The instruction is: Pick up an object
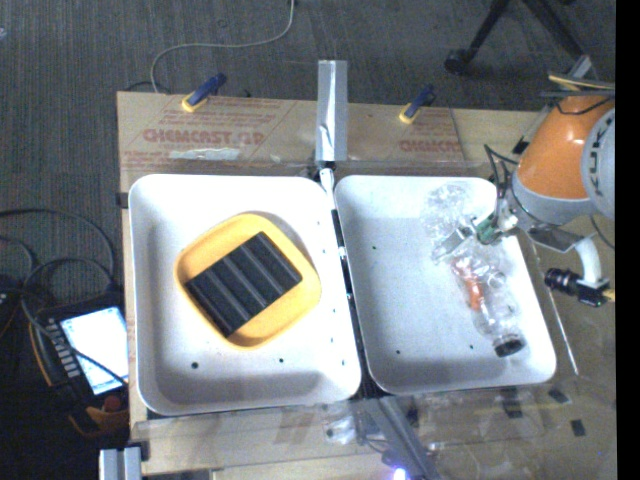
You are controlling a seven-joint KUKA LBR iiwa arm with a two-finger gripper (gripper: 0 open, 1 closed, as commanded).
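Two white bins (150, 268) on a brown bench (200, 138), grey carpet (100, 28).

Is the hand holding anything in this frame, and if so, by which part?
It cannot be told. The hand sits low over the right bin, at the clear plastic bottle, but no hold on it is visible.

You are looking down on a robotics lab bench; two white bins (150, 268) sit on a cardboard sheet (230, 133) clamped at the top; cables (60, 258) trail over grey carpet at left; office chair legs (500, 18) show upper right.
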